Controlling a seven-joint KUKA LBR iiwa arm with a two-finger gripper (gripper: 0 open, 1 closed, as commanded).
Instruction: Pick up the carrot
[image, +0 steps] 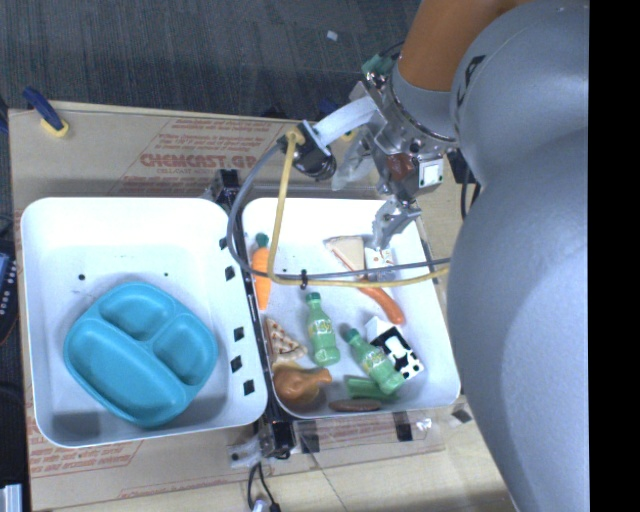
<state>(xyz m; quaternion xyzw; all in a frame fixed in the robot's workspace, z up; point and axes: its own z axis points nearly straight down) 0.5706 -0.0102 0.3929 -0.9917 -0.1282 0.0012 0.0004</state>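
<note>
- We see two white bins side by side on the bench: the left bin and the right bin.
- We find the carrot lying along the left wall of the right bin, orange with a small green top pointing toward the far end.
- The gripper hangs over the far part of the right bin, well apart from the carrot; we cannot tell how far it is open, and we see nothing in its grasp.
- Just beside the gripper lies a sandwich wedge, pale with a brown edge.
- We note two green bottles, one near the bin's middle and one toward the near right.
- An orange sausage-like piece lies to the right of the first bottle, and a black-and-white carton sits beside the second.
- Near the front wall we see a pizza slice, a brown drumstick and a dark flat piece.
- The left bin holds a blue divided plate.
- A yellow hose and dark cables cross above the right bin.
</note>
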